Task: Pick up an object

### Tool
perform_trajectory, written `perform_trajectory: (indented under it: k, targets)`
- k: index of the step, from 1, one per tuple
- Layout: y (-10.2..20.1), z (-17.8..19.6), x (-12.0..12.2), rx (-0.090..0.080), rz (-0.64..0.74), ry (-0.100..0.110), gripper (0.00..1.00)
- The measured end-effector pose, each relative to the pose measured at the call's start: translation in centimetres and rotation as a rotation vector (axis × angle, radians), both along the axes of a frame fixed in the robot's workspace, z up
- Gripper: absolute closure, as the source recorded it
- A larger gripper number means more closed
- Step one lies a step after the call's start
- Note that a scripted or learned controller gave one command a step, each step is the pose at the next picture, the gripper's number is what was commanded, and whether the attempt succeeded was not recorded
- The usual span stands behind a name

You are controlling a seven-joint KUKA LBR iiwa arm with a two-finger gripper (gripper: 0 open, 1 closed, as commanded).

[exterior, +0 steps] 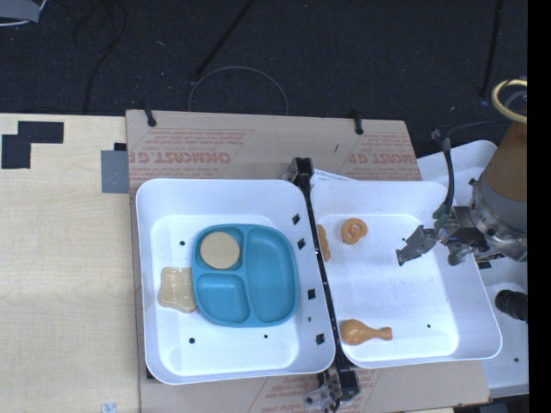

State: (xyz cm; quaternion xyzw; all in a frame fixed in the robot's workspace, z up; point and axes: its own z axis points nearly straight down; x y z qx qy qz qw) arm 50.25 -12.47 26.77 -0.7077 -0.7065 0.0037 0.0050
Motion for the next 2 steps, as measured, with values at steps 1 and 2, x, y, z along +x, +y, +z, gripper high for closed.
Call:
perform_trajectory:
  k: [1,2]
  targets:
    - [0.0,0.5,0.2,-0.002,0.002,-0.011,0.0]
    - [0.1,-5.9,0.4,0.001,0.002,-0.002,0.0]
